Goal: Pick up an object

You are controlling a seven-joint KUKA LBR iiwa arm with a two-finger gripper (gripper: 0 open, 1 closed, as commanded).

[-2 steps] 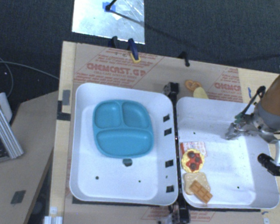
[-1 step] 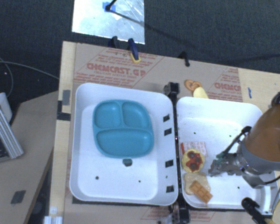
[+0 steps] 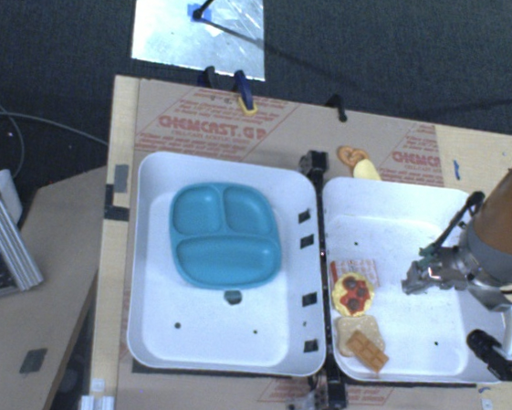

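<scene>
Two shallow white bins sit side by side on a bench. The left bin (image 3: 146, 325) holds a blue divided plate (image 3: 225, 235); in the right bin (image 3: 442, 349), a small pizza (image 3: 353, 294) and two crackers (image 3: 362, 342) lie along the left wall. The gripper (image 3: 424, 277) hangs over the right bin's middle, apart from the food; whether it is clenched cannot be told.

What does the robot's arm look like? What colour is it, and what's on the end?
The arm is fat and rounded, with an orange band and grey below it near the wrist. At its tip sits a small dark grey metal end effector, made of bumpy little parts. A thin dark cable runs along the arm down to it. I see no writing or markings on the arm.
</scene>
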